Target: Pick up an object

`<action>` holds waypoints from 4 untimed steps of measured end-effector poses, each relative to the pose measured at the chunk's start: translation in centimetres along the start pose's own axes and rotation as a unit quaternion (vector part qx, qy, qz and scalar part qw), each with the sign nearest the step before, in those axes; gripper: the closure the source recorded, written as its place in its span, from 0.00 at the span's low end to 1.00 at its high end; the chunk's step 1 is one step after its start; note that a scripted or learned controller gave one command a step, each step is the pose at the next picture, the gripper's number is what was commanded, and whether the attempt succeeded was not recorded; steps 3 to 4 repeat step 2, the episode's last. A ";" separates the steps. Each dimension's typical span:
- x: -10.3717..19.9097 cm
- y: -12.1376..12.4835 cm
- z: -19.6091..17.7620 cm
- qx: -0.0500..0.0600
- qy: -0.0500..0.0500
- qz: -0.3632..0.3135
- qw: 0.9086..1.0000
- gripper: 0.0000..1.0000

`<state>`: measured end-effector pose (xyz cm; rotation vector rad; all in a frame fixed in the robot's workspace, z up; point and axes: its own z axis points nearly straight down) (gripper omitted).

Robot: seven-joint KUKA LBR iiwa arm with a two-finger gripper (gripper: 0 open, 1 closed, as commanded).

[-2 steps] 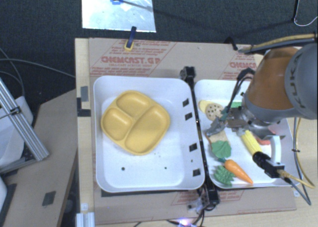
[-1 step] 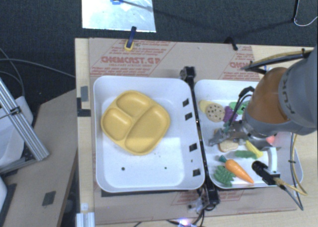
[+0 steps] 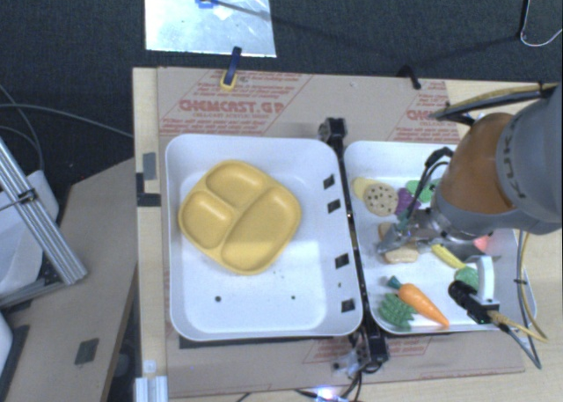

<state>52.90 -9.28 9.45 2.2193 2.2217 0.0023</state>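
Carrying two shallow white bins side by side, the bench (image 3: 290, 97) has printed brown cardboard showing around them. The divider (image 3: 345, 224) between the bins serves as the landmark. Left of the divider, the left bin (image 3: 264, 312) holds a yellow sectioned plate (image 3: 239, 215) lying flat, well apart from the divider. Right of the divider, the right bin (image 3: 387, 158) holds a scatter of small toy foods.

The grey arm (image 3: 515, 171), with its orange band, reaches over the right bin from the far side of the divider. Its end effector (image 3: 406, 237) hangs low, near the divider, right above a tan bread-like piece (image 3: 401, 256). Whether its fingers are apart or together cannot be told, nor whether it touches that piece.

A speckled cookie (image 3: 379, 197) lies near the divider toward the bin's far wall. A carrot (image 3: 424, 303) lies near the divider toward the near wall, with a green leafy piece (image 3: 397, 313) just beside it. A yellow stick-like piece (image 3: 448, 257) lies farther from the divider, partly under the arm.
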 end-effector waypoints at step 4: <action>5.9 4.2 -9.0 -0.003 0.000 -0.005 1.000 1.00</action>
